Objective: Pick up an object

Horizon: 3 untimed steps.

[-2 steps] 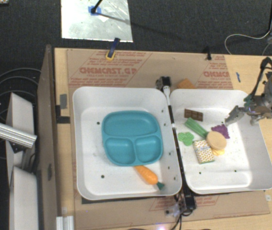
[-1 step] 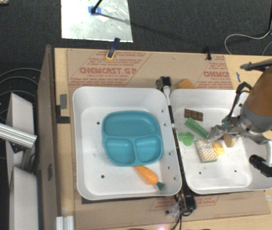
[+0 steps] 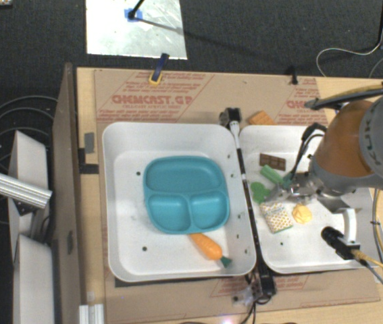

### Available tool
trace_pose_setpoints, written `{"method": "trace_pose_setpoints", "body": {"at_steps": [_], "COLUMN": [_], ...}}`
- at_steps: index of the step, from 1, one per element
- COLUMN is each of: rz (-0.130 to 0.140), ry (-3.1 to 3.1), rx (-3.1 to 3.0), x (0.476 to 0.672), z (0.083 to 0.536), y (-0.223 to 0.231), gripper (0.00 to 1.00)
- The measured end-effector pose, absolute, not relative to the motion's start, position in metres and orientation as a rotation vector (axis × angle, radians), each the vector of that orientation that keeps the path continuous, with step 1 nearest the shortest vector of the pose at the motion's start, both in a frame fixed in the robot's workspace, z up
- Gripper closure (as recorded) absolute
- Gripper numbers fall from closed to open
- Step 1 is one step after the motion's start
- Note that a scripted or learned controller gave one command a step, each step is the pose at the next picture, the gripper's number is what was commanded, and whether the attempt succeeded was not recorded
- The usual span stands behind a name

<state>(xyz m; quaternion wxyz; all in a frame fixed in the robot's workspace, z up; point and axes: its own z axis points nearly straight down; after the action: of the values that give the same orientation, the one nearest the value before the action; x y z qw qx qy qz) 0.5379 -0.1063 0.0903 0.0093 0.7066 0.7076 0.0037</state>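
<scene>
Camera view, looking down on the bench and two white bins. Reaching in from the right, the grey and orange arm, lowering the gripper into the right bin. Gripper's spread: cannot tell, tips being too blurred among clutter. Lying just left of the gripper, a green toy; just above it, a brown block; just below, a speckled packet and a yellow lump. Sitting well to the left, in the left bin, a blue divided tray and an orange carrot.
</scene>
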Motion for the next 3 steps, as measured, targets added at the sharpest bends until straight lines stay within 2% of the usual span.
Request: {"method": "trace_pose_setpoints", "body": {"at_steps": [1,2,3], "rz": [0.012,-0.011,-0.002], "ry": [2.224,2.228,2.219], "rx": [2.210,2.223,2.224], "x": [0.610,0.668,0.624], "z": [0.091,0.086,0.085], "y": [-0.153,-0.105,-0.168], "gripper": [0.00,0.00,0.00]}}
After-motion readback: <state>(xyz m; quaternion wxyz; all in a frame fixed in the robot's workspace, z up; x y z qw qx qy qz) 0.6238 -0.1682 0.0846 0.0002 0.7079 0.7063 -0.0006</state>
